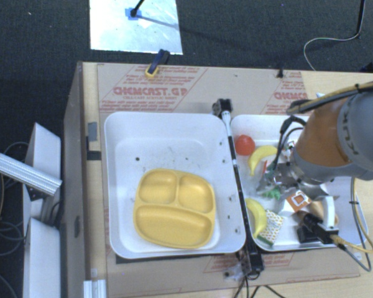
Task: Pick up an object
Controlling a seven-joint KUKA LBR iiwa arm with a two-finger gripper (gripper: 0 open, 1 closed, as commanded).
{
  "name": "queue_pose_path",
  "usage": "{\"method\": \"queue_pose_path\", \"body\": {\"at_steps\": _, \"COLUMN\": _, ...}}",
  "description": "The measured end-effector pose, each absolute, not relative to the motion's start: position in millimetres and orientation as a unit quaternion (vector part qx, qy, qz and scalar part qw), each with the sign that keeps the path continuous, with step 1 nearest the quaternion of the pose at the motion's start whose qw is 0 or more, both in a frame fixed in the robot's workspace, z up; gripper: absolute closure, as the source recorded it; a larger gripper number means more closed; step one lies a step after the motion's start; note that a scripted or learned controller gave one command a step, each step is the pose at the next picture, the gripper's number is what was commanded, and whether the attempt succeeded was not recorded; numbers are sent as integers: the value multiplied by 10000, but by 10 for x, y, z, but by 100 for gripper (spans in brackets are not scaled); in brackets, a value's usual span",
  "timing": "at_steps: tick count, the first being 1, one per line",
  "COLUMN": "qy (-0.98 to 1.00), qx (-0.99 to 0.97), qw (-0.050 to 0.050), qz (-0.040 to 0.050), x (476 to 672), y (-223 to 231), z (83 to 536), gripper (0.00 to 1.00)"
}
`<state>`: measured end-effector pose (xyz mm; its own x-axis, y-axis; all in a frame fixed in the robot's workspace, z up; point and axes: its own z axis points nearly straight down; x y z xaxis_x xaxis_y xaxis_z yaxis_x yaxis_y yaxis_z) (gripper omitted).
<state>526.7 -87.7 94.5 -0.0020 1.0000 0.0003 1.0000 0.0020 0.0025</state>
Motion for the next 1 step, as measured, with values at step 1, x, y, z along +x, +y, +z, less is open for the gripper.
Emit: {"method": "queue_pose_path", "body": {"at_steps": 1, "qy": 7088, "qx": 7054, "qw": 11, "qz": 20, "x": 5567, "y": -208, "z": 1854, "gripper": 100}}
